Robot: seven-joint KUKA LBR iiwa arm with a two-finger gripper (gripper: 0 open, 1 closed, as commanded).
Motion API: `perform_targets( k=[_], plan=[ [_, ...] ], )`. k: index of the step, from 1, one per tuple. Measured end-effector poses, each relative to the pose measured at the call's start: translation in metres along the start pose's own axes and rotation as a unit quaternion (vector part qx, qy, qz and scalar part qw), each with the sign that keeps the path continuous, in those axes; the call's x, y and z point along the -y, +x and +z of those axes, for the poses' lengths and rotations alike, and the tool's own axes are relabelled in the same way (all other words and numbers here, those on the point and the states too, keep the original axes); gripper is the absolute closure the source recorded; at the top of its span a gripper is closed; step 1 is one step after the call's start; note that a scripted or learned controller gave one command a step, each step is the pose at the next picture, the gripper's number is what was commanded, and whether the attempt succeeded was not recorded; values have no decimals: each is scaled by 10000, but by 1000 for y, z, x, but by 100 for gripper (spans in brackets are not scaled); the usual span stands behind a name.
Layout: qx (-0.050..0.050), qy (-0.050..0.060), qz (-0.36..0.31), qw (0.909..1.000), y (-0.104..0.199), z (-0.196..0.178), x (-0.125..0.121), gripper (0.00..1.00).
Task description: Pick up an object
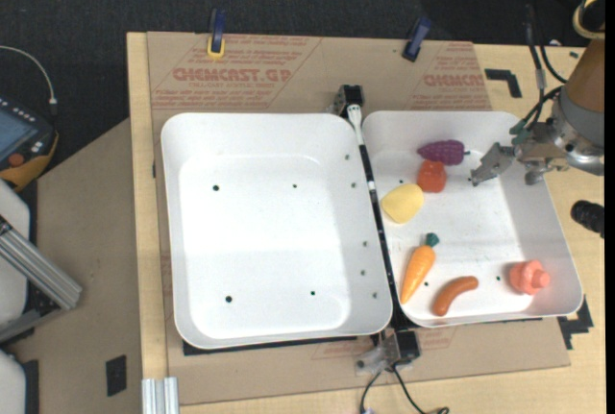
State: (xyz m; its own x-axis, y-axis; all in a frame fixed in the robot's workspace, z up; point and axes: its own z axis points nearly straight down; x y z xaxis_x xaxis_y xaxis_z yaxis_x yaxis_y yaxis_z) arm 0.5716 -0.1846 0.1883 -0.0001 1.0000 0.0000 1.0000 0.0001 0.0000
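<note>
Hovering over the right bin's (562, 239) far-right side, the gripper (500, 164) hangs with its fingers spread apart and nothing between them, the tips pointing left toward the toys. Nearest to it sits the purple grape bunch (442, 151), just beyond the fingertips, and touching that bunch from below is the small red tomato (432, 176). Next out comes the pale yellow lemon (403, 203), hard against the divider between the bins. Further toward the front lie the carrot (418, 270), the brown sausage (455, 295) and a pink piece (528, 277) in the near right corner. My call: these look like light, hard plastic play food, smooth and prone to slip, so the grape bunch wants a pinch across its narrow middle, where the bumps give some bite. The tomato crowding it could get nudged. As for the arm, it reaches in from the right, wrist (577, 129) low over the bin rim, orange band above it. The left bin (259, 230) lies well apart.
</note>
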Motion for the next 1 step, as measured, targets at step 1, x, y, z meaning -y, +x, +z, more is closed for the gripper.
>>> perform_targets(
  k=[1],
  plan=[
    [23,-28,19,10000,-42,-51,23,0]
  ],
)
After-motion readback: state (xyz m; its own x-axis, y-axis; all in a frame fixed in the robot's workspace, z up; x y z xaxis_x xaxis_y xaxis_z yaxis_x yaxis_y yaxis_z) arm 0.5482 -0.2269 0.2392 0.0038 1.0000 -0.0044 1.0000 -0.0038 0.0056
